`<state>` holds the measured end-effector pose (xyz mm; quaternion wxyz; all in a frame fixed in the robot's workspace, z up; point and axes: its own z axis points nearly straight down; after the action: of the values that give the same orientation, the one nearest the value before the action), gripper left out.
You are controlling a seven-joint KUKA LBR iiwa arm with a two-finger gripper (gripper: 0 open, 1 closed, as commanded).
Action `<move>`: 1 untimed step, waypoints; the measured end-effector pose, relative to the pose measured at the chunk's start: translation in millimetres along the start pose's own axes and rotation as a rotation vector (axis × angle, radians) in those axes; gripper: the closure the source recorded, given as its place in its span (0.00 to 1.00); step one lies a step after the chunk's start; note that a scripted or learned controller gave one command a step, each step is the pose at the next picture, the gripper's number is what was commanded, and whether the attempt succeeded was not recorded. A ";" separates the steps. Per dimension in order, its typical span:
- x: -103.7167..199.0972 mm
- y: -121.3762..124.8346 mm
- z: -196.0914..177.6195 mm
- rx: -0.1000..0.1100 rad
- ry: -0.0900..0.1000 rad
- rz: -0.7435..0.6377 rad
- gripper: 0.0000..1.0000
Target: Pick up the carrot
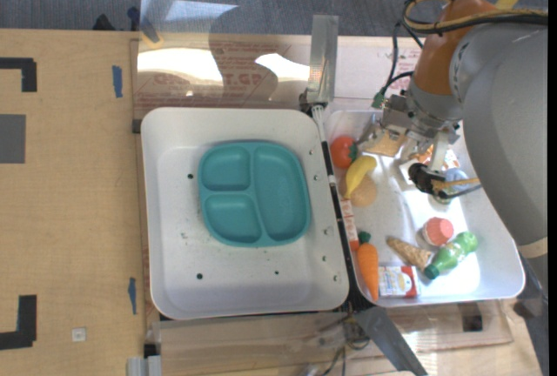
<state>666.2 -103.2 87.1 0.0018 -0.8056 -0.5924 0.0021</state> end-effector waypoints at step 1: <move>-24.0 -58.2 -1.2 -0.010 0.002 -0.055 0.00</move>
<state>603.5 -108.8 88.6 -0.0017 -0.7891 -0.6142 -0.0019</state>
